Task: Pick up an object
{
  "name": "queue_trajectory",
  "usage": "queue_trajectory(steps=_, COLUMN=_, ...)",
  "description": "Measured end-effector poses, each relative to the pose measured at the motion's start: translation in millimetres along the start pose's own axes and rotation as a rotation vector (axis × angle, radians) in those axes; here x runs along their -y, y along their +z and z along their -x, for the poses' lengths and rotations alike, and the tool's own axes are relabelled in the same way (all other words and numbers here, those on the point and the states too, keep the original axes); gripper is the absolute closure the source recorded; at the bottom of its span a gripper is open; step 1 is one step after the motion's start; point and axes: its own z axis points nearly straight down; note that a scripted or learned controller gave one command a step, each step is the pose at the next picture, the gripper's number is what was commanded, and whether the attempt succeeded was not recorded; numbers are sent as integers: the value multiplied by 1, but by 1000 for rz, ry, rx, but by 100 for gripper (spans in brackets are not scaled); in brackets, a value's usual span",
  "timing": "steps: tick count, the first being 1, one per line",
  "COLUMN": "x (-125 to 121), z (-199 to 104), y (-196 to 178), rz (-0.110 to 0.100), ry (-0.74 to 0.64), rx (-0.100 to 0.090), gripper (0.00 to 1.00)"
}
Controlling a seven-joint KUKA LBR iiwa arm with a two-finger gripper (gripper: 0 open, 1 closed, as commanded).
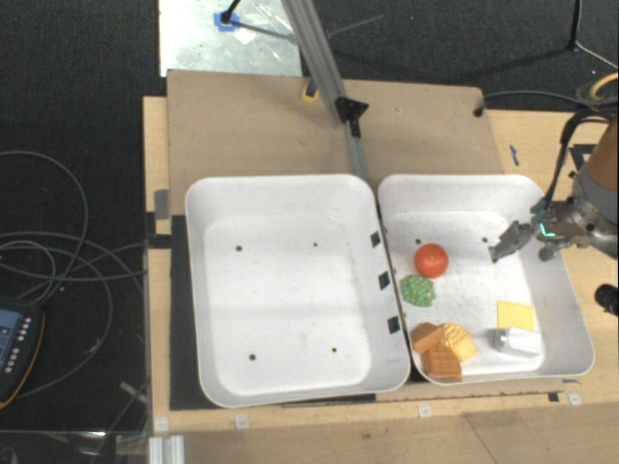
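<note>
The left bin (290,201) is sitting bare on the bench (426,124), and the right bin (455,196) beside it is carrying all the objects. The arm (598,177) is reaching in over the right bin's right edge, with the gripper (511,240) hanging above the bin floor toward its upper right corner; nothing is showing between its tips, and how wide they are standing is too small to tell.

An orange waffle-like block (443,346) is lying by the bin's lower left corner. A yellow block (515,314) is resting near the right wall, with a white piece (515,342) just below it. A red ball (431,259) and a green bumpy piece (418,290) are sitting near the left wall.

The approach step appears to be under way. The next move is probably calling for shifting over one object, the red ball being nearest, then descending to straddle it.
</note>
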Motion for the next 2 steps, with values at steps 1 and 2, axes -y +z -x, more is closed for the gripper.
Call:
queue_trajectory(steps=1, x=-1, z=0, y=-2, rz=4, ry=1, rx=1, gripper=0)
queue_trajectory(steps=2, x=-9, z=3, y=55, rz=-1, ry=3, rx=1, gripper=0)
